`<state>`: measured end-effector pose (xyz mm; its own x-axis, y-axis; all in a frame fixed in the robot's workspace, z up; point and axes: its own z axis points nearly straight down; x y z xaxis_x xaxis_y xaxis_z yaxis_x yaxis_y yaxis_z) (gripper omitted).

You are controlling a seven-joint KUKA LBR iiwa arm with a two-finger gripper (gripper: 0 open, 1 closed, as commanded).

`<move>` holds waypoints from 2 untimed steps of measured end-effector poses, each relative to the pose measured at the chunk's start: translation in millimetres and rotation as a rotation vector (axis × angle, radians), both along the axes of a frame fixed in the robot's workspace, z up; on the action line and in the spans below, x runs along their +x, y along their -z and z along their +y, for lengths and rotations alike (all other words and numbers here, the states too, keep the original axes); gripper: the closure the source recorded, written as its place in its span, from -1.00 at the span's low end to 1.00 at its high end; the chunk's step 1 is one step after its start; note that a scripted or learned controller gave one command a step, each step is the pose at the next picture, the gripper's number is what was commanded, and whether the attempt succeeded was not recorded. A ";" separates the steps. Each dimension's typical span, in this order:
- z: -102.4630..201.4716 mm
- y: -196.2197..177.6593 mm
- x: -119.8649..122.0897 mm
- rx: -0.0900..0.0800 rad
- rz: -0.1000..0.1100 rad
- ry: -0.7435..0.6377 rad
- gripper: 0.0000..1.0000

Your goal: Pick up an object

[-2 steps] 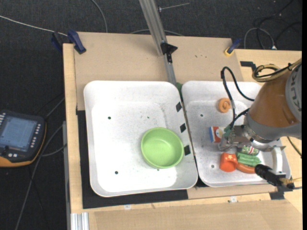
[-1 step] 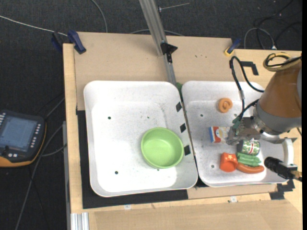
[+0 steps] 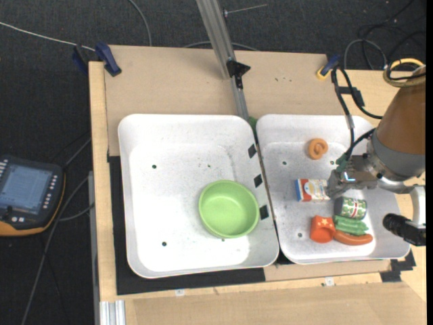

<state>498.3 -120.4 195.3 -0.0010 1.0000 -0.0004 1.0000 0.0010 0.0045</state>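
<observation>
Arm down in the right bin, four small things in there with it

Biggest first: the tabletop point(image 3: 169, 80) carries two white bins, the left bin point(image 3: 135, 141) with one green bowl point(image 3: 229, 209), the right bin point(image 3: 291, 131) with the rest. The arm point(image 3: 406, 124) comes in from the right, cut off by the frame edge. Its gripper point(image 3: 340, 180) sits right by a small carton point(image 3: 311, 189), which lies flat with its long axis running left-right; can't tell if the fingers are open or clamped, too dark and blurry. Just below: one green can point(image 3: 350, 208), one orange-red cup-like thing point(image 3: 323, 229) touching a red and green vegetable point(image 3: 352, 235). One orange round piece point(image 3: 316, 148) sits apart, higher up.
</observation>
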 end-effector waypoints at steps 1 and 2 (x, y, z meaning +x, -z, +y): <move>-9.2 -56.6 -1.0 0.000 -0.001 0.001 1.00; 42.7 -44.9 9.6 0.001 0.005 -0.004 1.00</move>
